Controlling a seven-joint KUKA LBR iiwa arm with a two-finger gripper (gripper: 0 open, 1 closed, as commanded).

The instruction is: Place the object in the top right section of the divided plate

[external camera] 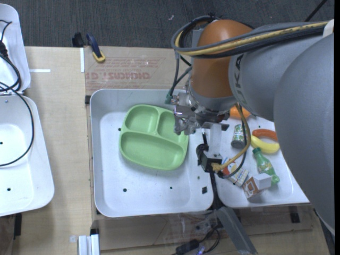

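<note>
Right now the claw (186,122) hangs over the green plate's (151,147) upper-right section, probably lining up a drop; its grip I cannot tell.

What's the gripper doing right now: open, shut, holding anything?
Gripper: cannot be told; it sits over the top right section of the green plate.

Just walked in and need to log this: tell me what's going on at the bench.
The grey KUKA arm reaches in from the right, its gripper hanging over the right edge of the green divided plate in the white bin. Nothing lies on the plate. Toy food and small bottles sit in the neighbouring bin.
</note>
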